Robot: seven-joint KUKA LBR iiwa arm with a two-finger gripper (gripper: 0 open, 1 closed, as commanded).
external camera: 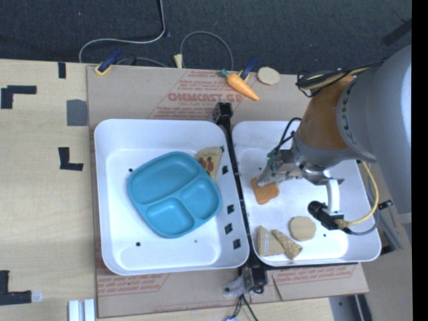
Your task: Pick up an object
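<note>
My gripper (270, 176) hangs low over the left part of the right bin (361, 246), reaching in from under the orange-banded wrist. Just below and touching or nearly touching it lies an orange chunk (267, 192) on the bin floor. A round beige biscuit (302, 229) and two tan wedge slices (276, 243) lie nearer the bin's front. In the left bin (110, 179) a blue divided plate (174, 194) lies flat, with a yellow wedge (210, 159) at its upper right.
A toy carrot (242, 85) and a pale round disc (269, 76) lie on the cardboard behind the bins. A black divider strip (231, 179) runs between the two bins. Cables loop across the back of the bench.
</note>
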